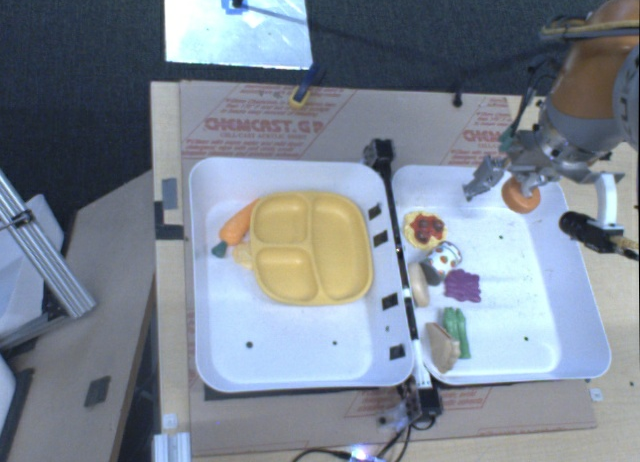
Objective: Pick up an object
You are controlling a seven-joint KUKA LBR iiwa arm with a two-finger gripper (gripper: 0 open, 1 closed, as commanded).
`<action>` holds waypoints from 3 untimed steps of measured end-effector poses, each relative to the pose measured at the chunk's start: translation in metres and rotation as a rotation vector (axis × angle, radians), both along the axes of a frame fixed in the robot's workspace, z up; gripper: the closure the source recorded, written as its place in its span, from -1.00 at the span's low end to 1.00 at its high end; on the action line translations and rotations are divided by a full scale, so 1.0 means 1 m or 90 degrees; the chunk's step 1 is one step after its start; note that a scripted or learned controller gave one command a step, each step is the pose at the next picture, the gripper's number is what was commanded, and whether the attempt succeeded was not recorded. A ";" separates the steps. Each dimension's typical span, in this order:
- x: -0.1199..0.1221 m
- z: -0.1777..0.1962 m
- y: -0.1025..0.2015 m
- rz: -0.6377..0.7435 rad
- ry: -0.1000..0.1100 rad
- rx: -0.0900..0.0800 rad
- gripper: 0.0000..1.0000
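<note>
Jaws of the gripper hung over the far part of the right bin, and an orange round object sat between them, held. Toy food lay along that bin's left side.

Two white bins: the left bin lies well away from the gripper, the right bin under it. One yellow tray and one carrot sit in the far bin. About six small food items cluster below and beside the gripper, among them one pizza slice, one purple grape bunch and one green vegetable.
</note>
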State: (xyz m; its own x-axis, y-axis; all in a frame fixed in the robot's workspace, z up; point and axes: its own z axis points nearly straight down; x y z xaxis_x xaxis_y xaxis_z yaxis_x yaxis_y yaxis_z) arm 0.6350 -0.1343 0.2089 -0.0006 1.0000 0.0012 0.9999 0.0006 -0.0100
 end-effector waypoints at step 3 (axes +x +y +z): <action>0.009 -0.078 0.002 0.003 -0.006 -0.001 -1.00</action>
